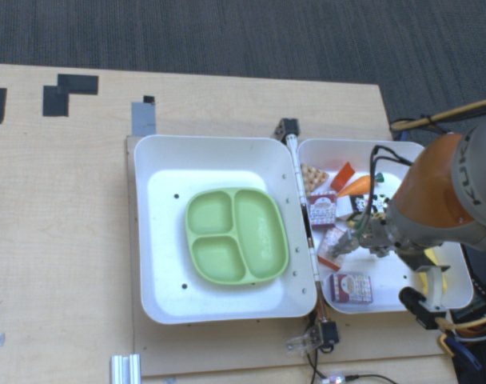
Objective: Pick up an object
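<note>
**Desk:** Where is the end effector right now?

**Me:** I have the end effector low in the right bin, near the middle and a little toward the bin's 9 o'clock side. The arm reaches in from 3 o'clock and covers most of that half of the bin.

**Desk:** Apart or together?

**Me:** I can't tell. From this slant the tip is small and blurs into the clutter under it, so I can't say it holds anything either.

**Desk:** What is within its reach?

**Me:** A small red piece lies just beside the tip, at its 7 o'clock. I can't make out whether the two touch. A red-and-white carton sits near the tip at 11 o'clock, against the wall the bins share. Down at 6 o'clock a maroon packet lies flat on the bin floor, apart from the tip.

**Desk:** And farther up the bin?

**Me:** At the bin's 11 o'clock corner there is a clear bag of pale round pieces. Just beside it, toward 3 o'clock, an orange carrot-shaped thing lies tilted, with a red scrap at its upper end.

**Desk:** What about the other bin?

**Me:** The left bin holds a green divided plate with three compartments. It sits near the bin's centre, well apart from the end effector. Both bins rest side by side on the counter, with their inner walls touching.
</note>
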